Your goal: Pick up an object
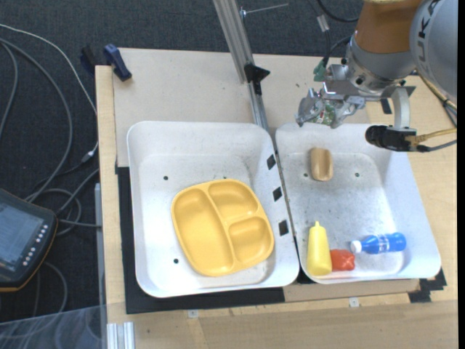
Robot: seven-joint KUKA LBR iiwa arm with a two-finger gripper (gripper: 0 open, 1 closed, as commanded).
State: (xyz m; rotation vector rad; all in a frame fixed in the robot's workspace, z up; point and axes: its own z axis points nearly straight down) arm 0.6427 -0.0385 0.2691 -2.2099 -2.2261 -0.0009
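Letters "KU" on arm point(436, 20), end effector point(320, 115) state unclear, above right bin point(414, 195).

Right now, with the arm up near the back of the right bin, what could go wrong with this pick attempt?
1. The hand sits over the right bin's back rim, behind the tan bread-like piece; a straight descent could strike the rim.
2. The yellow bottle, red item and blue bottle crowd the front wall, so a grasp there may nudge neighbours or catch two.
3. The rounded tan piece could roll or slip out.
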